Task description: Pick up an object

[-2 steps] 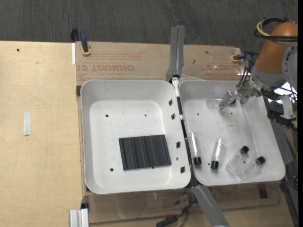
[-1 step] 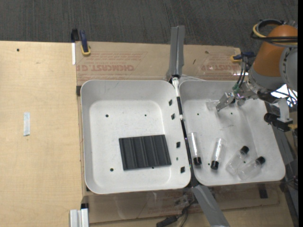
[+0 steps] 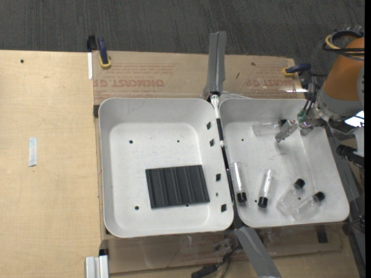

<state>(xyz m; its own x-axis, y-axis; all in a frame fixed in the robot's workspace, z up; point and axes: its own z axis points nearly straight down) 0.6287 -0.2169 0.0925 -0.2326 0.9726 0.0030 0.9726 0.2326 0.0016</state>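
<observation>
Clear plastic vials with black caps lie scattered; hand state unclear; ribbed dark tray.

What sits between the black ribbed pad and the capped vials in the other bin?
In the camera view, the ribbed pad and the vials are separated by bare white floor of the left bin, then the two bins' adjoining rims.
</observation>
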